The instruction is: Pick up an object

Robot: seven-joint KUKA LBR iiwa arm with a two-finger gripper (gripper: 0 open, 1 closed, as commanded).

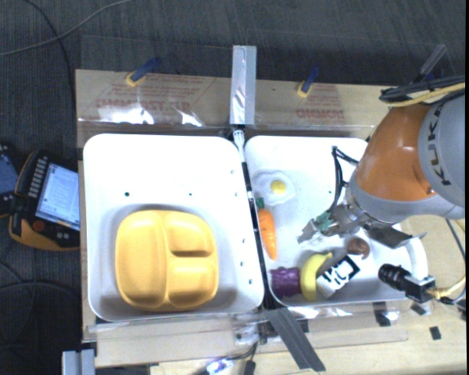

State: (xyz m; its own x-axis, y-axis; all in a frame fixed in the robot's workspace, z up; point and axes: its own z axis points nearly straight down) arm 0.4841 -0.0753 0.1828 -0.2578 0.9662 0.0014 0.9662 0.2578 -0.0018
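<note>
A: Right bin holds the candidates. Fried egg near the top left; carrot lies along the divider wall; purple piece and a yellow item sit against the front wall, touching a white object with a black mark. Small brown thing just beside that cluster.

B: And the left bin?

A: One yellow sectioned tray, well apart from the arm. Likely not the target, judging by where the arm is.

B: Gripper state?

A: Cannot tell. It sits low over the right bin's middle, under the orange band, and the wrist hides the tips. Nothing visible between them, so no hold is recorded.

B: Why that pose?

A: Judgement: it hangs just above the front cluster, so the yellow item or the white object is the probable pick. Those pieces crowd each other and the wall, which leaves little room for a clean close. The carrot, lying apart with free sides, looks the easier grasp.

B: Progress?

A: Early. Every object rests on a bin floor; nothing is lifted.
</note>
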